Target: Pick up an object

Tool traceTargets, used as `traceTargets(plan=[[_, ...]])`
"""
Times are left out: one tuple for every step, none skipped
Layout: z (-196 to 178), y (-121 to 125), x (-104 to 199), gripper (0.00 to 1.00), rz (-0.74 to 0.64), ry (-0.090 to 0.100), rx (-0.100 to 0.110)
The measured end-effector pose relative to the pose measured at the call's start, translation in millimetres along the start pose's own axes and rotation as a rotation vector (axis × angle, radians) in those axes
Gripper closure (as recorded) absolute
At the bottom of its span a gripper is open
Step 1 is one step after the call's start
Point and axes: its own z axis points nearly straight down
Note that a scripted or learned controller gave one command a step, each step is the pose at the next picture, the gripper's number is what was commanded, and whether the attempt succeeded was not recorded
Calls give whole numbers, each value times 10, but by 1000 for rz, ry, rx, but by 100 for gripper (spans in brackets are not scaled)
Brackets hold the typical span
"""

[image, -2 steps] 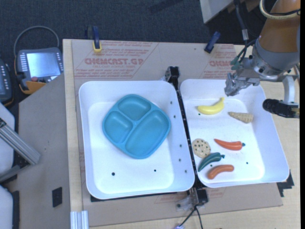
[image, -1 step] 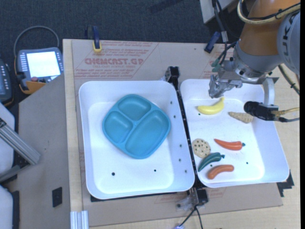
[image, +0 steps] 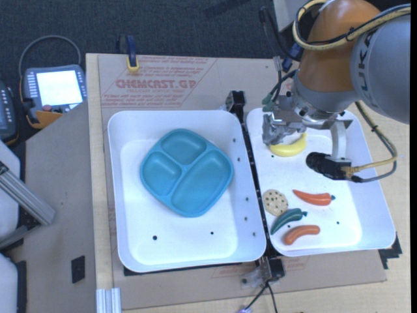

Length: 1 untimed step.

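Note:
My gripper (image: 281, 134) hangs low over the back left of the right bin (image: 365, 240), directly above a yellow banana-like piece (image: 290, 149) that pokes out beneath it. Whether the piece sits between the fingers is hidden by the gripper body. Nearer the front of that bin lie a round speckled cookie (image: 275, 201), a red chili pepper (image: 313, 197), a green pepper (image: 287, 219) and an orange sausage (image: 301, 233).
The left bin (image: 130, 240) holds a blue divided plate (image: 187, 171) in its middle. A tablet (image: 57, 87) rests off the bench at the far left. The bins sit on a cardboard sheet (image: 163, 77).

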Motion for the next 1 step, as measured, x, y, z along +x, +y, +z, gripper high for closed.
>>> traceTargets(plan=[[50, -242, 572, 100, -1, 0, 1]])
